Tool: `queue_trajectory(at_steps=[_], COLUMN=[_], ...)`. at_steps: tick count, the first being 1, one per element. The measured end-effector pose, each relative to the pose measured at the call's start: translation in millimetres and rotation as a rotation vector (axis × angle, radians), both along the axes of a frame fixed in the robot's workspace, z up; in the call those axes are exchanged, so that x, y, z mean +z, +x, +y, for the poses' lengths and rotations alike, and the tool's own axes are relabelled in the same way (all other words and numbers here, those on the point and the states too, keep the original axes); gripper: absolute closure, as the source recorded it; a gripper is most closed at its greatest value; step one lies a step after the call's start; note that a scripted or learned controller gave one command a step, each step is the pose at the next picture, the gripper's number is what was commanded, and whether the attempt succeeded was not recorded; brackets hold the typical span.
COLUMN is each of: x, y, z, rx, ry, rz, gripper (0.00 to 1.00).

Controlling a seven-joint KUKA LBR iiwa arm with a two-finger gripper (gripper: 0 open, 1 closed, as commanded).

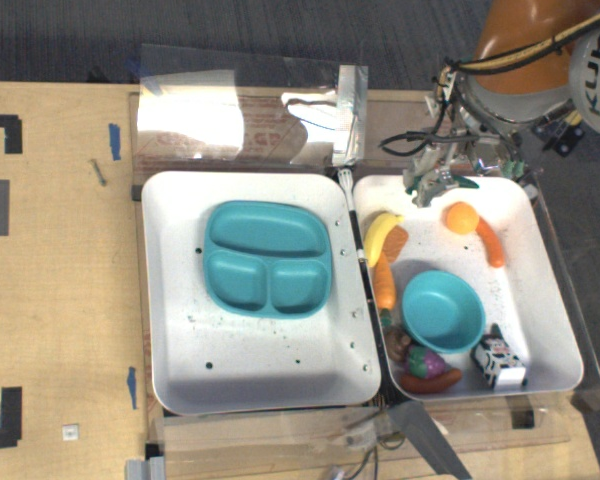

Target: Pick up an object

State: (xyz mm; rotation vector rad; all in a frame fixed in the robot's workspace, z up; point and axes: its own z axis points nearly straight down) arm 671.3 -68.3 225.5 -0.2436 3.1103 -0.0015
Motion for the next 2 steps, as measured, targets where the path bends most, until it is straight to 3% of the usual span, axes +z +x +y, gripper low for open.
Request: queue_trajectory(at_steps=[1, 2], x=[61, 8], y=[-2, -4], z=[-13, -44], rx=[0.054, 0.158], ry=[-0.003, -0.001], rz=[0.003, 0.020], gripper=[1.00, 1.00])
